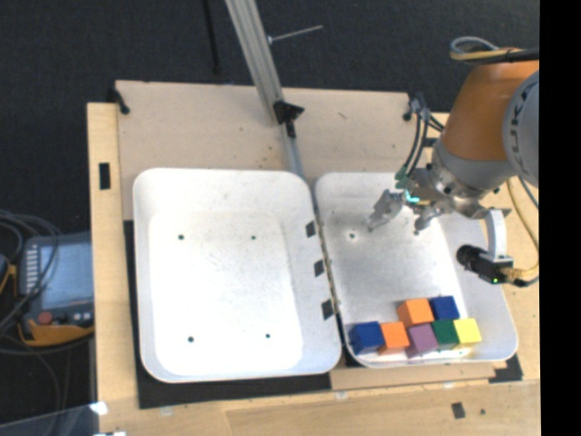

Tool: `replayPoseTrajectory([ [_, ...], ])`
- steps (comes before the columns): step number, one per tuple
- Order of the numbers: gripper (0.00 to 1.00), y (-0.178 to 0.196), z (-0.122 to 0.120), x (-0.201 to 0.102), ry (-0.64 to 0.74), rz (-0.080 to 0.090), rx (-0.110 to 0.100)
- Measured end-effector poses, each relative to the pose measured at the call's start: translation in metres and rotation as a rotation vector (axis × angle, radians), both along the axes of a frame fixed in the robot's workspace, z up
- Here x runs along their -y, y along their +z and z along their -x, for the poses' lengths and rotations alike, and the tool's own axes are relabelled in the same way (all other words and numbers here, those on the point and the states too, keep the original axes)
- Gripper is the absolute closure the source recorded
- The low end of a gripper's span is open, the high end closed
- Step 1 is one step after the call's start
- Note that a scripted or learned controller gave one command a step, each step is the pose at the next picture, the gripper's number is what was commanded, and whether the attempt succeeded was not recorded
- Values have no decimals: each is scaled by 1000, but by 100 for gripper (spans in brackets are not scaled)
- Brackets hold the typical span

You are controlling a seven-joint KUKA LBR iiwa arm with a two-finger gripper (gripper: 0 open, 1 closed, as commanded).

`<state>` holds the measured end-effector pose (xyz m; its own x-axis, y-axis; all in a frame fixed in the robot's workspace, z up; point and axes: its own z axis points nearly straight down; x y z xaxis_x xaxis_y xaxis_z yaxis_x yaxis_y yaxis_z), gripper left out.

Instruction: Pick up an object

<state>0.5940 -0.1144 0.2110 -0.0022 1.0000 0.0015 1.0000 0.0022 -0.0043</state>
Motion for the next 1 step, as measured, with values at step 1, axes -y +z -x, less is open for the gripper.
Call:
replayPoseTrajectory([
  [1,0,3,-1,0,-1,0,5],
])
